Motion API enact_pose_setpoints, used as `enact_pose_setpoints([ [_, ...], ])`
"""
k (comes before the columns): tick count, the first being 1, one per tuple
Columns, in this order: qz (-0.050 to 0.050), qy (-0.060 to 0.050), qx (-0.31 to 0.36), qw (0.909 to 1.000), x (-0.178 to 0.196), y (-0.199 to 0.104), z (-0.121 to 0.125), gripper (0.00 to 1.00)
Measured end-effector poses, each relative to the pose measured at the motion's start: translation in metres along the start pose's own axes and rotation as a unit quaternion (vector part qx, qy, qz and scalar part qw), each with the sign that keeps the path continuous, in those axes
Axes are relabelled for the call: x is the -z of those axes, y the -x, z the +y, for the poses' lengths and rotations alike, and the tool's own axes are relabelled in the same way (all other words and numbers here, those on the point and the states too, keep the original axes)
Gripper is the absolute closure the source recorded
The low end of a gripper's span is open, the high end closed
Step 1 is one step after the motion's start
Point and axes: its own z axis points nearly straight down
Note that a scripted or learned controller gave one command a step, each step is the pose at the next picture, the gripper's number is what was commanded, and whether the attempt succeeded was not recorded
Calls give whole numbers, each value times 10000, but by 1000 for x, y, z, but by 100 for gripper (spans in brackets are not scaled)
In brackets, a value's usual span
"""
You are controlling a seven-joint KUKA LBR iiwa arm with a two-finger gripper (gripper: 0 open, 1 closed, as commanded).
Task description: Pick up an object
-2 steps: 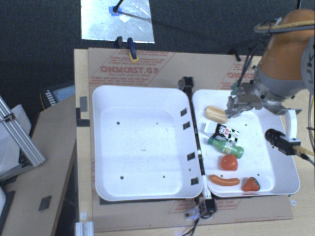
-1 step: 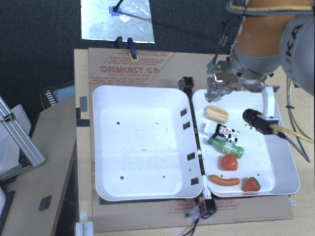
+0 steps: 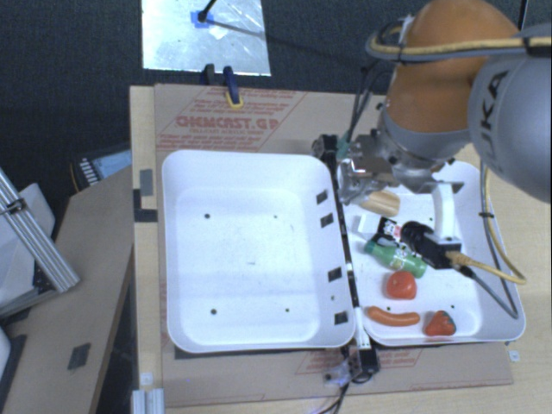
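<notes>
My gripper hangs low over the far left part of the right bin, under the grey and orange wrist. A tan cylinder lies just in front of it, close to or touching it. Nearer the front lie a green bottle, a red tomato, an orange sausage-shaped piece and a red strawberry. A small black, white and red item sits beside the bottle. A white upright piece stands to the right.
The left bin adjoins the right one along a shared wall. Both rest on a cardboard sheet. A metal plate lies at the back and an aluminium rail at the far left.
</notes>
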Motion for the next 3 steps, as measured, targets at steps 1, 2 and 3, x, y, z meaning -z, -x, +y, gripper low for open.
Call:
enact_pose_setpoints([
  [1, 1, 7, 1, 10000, -7, -38, -1, 100],
  [2, -4, 13, -52, 10000, 24, 13, -56, 100],
  [3, 5, 71, -4, 10000, 106, -22, -8, 100],
])
